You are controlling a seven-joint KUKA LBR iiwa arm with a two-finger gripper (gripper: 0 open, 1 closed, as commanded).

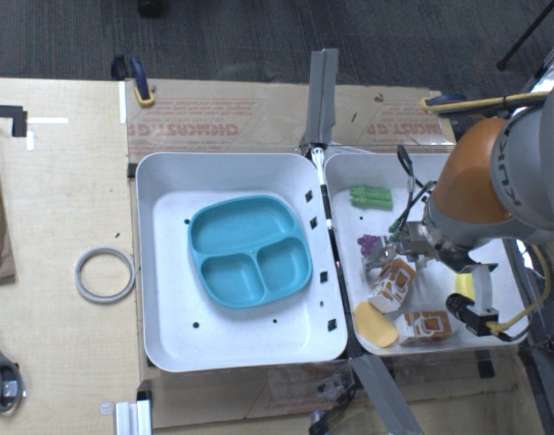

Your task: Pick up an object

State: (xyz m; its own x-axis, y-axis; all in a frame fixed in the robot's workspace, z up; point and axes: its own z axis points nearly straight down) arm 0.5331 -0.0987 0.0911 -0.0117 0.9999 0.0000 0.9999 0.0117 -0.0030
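White plastic makes both bins; the left bin (159, 270) carries a turquoise divided tray (249, 252), rigid and wide, too broad for two fingers except at its rim. In the right bin (342, 243) lie small things: a brown snack packet (394, 285), probably light and crinkly, best pinched across its narrow side; a second packet (428, 325); a yellow round piece (376, 325); a green piece (371, 197); a small purple thing (370, 242). The gripper (392, 254) hangs just over the first packet, but I cannot tell its opening, nor whether it touches anything.
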